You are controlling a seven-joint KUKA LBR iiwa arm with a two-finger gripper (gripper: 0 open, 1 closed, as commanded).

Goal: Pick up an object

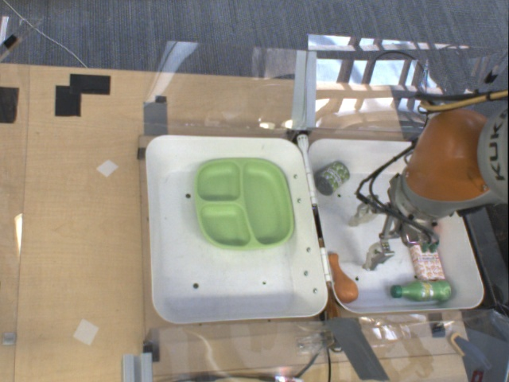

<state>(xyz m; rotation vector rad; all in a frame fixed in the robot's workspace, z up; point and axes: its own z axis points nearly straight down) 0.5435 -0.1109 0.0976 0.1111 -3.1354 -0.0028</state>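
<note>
My gripper (379,255) hangs low over the middle of the right bin (469,237), under the orange band of the arm (445,161). It points down at bare bin floor. Nothing shows in its grasp. A small bottle with a pink label (428,263) lies just to its right, partly under the wrist. A green bottle (421,292) lies on its side by the bin's front wall. An orange, carrot-like object (342,281) rests in the front left corner. A grey-green can (332,177) lies at the back left.
The left bin (175,285) bears a green divided plate (242,203) at its centre. A narrow ridge (314,213) separates the two bins. Black cables loop off the wrist over the right bin.
</note>
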